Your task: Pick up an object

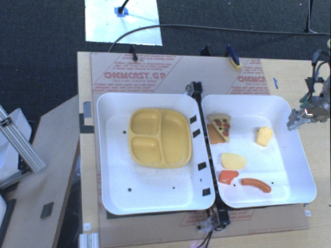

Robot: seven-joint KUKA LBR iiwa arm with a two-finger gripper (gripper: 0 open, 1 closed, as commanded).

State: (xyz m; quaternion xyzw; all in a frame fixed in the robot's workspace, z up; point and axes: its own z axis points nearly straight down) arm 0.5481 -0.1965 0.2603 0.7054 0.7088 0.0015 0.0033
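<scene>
pizza slice [219, 126] lying flat at 11 o'clock of the right bin, yellow corn chunk [264, 136] at 2, pale yellow piece [234, 161] dead center, red bit [227, 176] at 7, sausage [255, 185] at 5

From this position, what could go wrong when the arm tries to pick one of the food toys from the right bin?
1. The gripper sits at the right bin's rim; coming down, it might strike that wall.
2. The orange piece and the sausage lie close, so a grasp may push one aside.
3. The pizza slice lies flat beside the divider; the fingers may slip.
</scene>
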